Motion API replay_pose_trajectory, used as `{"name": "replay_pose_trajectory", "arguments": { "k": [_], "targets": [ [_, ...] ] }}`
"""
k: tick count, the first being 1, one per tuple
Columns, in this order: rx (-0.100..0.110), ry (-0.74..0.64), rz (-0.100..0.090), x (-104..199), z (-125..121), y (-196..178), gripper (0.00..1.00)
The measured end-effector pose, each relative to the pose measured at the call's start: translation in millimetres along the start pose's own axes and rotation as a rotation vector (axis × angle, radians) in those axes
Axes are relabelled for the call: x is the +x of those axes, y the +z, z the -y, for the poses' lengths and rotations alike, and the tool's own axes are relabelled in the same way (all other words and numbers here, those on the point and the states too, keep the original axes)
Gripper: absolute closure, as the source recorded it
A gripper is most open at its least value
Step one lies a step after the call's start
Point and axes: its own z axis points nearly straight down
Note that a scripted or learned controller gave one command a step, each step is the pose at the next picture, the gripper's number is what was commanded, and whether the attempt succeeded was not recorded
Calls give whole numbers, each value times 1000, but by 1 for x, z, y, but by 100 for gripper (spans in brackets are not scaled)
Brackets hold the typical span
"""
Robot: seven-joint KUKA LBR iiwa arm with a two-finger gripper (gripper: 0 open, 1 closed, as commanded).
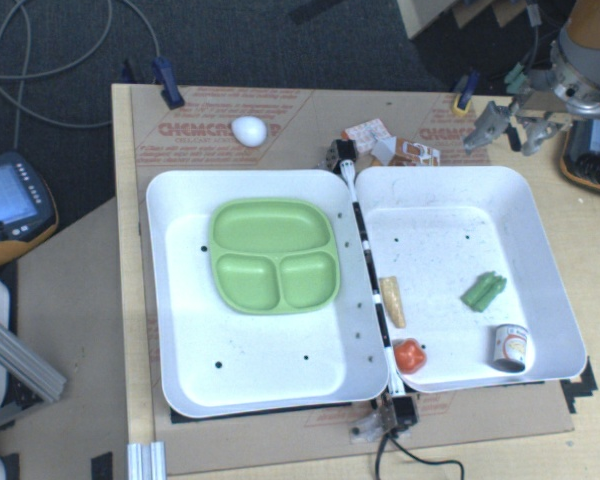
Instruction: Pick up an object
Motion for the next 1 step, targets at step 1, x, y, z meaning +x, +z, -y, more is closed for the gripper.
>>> {"name": "replay_pose_trajectory", "arguments": {
  "k": [1],
  "targets": [
    [3, 1, 0, -57, -3, 144, 0]
  ]
}}
